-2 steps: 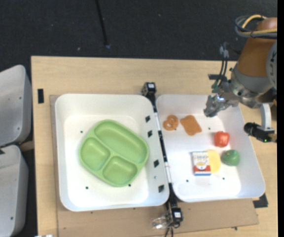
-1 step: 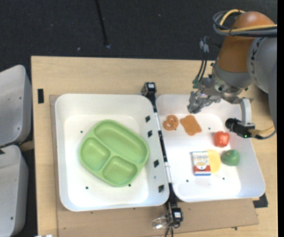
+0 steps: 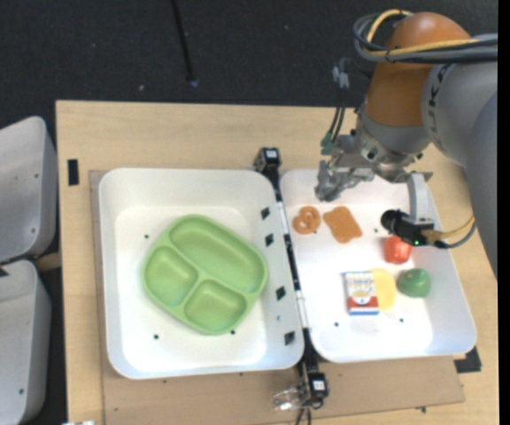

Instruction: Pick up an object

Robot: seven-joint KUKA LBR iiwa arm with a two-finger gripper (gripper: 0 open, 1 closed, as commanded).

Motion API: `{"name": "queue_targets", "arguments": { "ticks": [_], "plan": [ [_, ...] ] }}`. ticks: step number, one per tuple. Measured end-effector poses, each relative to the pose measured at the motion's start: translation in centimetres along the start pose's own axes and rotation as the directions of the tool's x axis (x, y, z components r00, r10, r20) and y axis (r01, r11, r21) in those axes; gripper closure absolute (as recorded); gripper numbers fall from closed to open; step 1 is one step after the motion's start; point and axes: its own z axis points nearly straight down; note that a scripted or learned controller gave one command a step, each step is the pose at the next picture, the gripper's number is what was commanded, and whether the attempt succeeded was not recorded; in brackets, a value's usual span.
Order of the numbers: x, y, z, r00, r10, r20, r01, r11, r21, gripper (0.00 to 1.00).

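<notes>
Landmark: the divider (image 3: pixel 283 255) where the two white bins meet; every place below is given from it.
Green plate (image 3: pixel 204 274): left of the divider, a three-compartment plate lying flat in the left bin (image 3: pixel 113 343).
Small box (image 3: pixel 359 292): right of the divider in the right bin (image 3: pixel 450 326), white with red and blue print, touching a yellow piece (image 3: pixel 384 287) on its far side from the divider.
Green toy (image 3: pixel 413 282): farther right, just beside the yellow piece.
Red toy (image 3: pixel 397 251): right of the divider, just behind the green toy.
Orange slab (image 3: pixel 343 224): right of the divider, flat on the bin floor.
Pretzel ring (image 3: pixel 306 220): just right of the divider, beside the orange slab.
Gripper (image 3: pixel 333 184): right of the divider at the bin's far end, low above the slab and ring; its fingers point down and nothing is seen between them, but how far apart they stand I cannot tell.
</notes>
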Motion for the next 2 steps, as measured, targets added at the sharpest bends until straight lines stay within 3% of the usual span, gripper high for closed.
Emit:
{"name": "queue_targets", "arguments": {
  "ticks": [2],
  "plan": [
    [11.1,1.0,-0.7,1.000,-0.001,0.000,0.001,1.000,-0.002,1.00]
  ]
}}
